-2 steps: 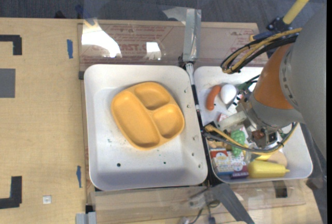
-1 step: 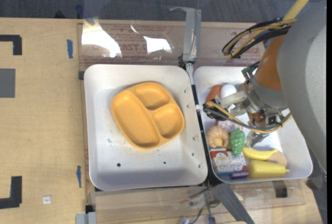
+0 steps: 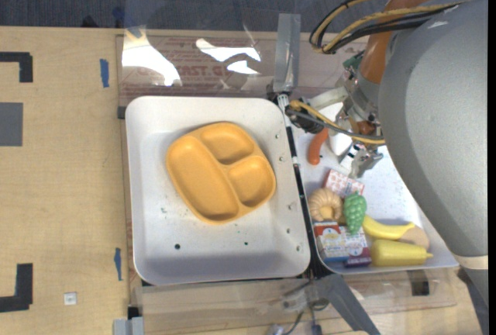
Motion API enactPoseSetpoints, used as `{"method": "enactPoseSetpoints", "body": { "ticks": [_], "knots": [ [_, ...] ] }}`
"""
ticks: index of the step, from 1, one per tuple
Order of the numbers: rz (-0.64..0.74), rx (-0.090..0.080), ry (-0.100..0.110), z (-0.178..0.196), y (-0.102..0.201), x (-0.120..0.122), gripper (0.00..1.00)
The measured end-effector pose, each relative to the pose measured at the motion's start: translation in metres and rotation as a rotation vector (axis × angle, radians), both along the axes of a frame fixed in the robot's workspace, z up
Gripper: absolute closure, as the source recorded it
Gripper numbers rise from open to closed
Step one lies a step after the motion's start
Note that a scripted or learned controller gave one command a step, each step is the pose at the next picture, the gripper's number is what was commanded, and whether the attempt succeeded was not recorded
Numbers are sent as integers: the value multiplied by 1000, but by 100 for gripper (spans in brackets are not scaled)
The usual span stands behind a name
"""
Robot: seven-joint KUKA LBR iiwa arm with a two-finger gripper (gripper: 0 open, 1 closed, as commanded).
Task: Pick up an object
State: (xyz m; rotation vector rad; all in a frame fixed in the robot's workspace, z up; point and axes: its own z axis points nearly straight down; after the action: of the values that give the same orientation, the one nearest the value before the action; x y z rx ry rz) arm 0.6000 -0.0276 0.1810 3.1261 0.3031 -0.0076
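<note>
Objects: toy foods lie in the right bin [image 3: 403,178], crowded toward its near end.
End effector [image 3: 364,163]: mine hangs low over the right bin's far half, just above the pink box; I cannot tell how far open it is, and I see nothing between its tips.
Pink box [image 3: 343,183]: just beside my tip, on the near side.
Carrot [image 3: 315,147]: left of my end effector, by the bin's left wall.
Grapes [image 3: 355,212]: green, touching the pastry [image 3: 325,205] on their left.
Carton [image 3: 341,242]: near corner, below the pastry.
Banana [image 3: 387,229]: right of the grapes, with a yellow block [image 3: 399,252] just below it.
Left bin [image 3: 147,194]: holds an orange divided plate [image 3: 221,170].
Surface [image 3: 54,170]: tan board, left of both bins.
</note>
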Motion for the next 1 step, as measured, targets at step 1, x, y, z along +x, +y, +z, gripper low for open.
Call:
{"method": "enactPoseSetpoints", "body": {
  "ticks": [1],
  "knots": [
    [35, 1, 3, 0, -22, -83, 0]
  ]
}}
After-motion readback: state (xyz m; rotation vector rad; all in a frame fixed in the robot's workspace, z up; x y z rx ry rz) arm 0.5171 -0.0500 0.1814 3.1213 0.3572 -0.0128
